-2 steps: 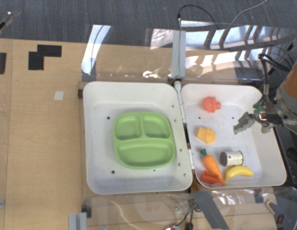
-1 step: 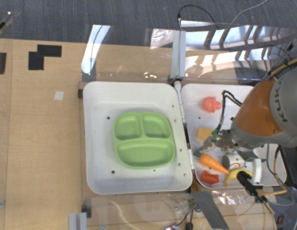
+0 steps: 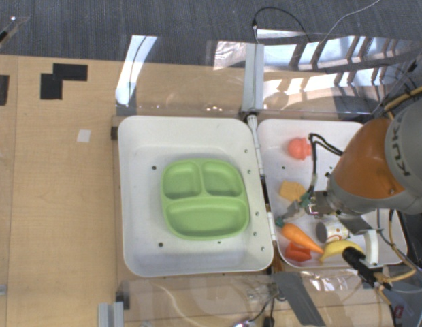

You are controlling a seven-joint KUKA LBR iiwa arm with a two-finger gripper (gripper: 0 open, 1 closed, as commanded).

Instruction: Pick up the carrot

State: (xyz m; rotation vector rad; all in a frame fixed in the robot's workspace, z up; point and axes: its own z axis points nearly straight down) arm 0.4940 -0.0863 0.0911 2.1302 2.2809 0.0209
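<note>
The carrot (image 3: 301, 236) lies in the right bin (image 3: 272, 138), at five o'clock from the green plate (image 3: 205, 198). The fingers (image 3: 290, 213) hang spread and bare just above it.

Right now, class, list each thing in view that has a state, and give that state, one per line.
carrot: lying in the right bin, not held
gripper: low over the right bin, just above the carrot
green plate: flat in the left bin, compartments bare
</note>
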